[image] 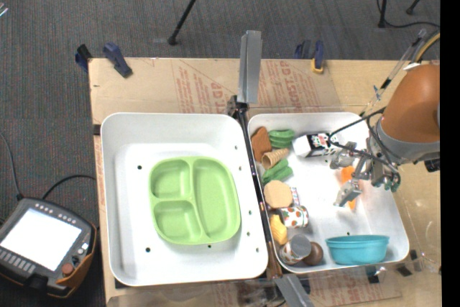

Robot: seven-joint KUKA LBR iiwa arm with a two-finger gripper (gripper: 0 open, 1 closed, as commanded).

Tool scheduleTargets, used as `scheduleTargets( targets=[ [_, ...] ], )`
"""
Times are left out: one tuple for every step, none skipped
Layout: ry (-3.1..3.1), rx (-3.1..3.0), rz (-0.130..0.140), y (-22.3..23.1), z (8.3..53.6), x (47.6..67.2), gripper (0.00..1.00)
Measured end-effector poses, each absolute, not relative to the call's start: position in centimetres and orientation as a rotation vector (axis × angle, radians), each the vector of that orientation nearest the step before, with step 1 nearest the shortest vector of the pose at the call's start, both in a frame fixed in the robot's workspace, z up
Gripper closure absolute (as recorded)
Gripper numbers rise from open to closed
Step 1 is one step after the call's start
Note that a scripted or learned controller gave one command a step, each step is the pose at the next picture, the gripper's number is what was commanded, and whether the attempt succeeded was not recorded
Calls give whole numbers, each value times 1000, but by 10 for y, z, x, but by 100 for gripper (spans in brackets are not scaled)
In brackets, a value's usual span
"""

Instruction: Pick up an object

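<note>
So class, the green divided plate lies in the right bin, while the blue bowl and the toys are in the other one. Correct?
Not quite. The camera view shows the green divided plate in the left bin; the blue bowl and toys share the right bin.

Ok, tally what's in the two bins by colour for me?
Green: 3 - tray, two pieces
Blue: 1 - bowl
Orange: 1 - piece under the claw
Brown or tan: 3 - cone, bun, brown piece
Yellow: 1 - piece
Mixed print: 3 - carton, two cups
Total: 12, and the crowded strip may hide more.
</note>
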State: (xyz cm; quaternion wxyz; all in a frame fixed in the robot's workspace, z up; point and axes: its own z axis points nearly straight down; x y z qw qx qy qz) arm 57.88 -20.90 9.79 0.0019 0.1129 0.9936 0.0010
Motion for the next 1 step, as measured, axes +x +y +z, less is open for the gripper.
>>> scheduleTargets(
  targets=[
    [3113, 418, 3, -209, 88, 569, 0]
  ],
)
